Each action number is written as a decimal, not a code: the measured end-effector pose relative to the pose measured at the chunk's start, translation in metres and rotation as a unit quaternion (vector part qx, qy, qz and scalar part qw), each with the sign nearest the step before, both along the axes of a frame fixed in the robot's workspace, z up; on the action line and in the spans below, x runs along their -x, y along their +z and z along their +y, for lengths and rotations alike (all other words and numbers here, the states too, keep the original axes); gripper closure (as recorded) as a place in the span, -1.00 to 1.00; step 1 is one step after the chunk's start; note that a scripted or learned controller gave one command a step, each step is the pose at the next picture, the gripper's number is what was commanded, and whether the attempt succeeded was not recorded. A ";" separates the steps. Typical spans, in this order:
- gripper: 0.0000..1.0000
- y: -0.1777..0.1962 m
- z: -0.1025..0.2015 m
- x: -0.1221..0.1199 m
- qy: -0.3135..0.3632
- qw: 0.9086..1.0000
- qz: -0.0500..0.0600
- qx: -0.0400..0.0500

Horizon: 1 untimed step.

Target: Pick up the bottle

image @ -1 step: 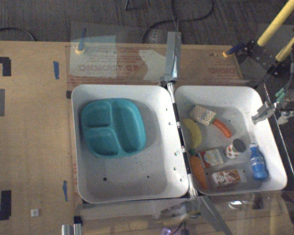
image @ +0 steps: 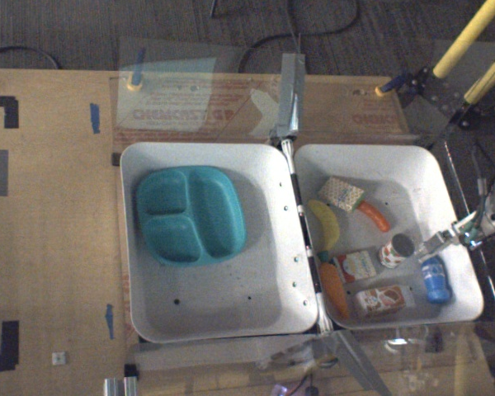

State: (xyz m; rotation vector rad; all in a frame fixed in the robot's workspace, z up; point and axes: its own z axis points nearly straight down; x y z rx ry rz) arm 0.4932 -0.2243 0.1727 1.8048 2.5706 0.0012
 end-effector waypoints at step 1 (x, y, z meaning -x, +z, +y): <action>-1.00 -0.076 0.007 0.008 -0.165 0.986 -0.001 -0.004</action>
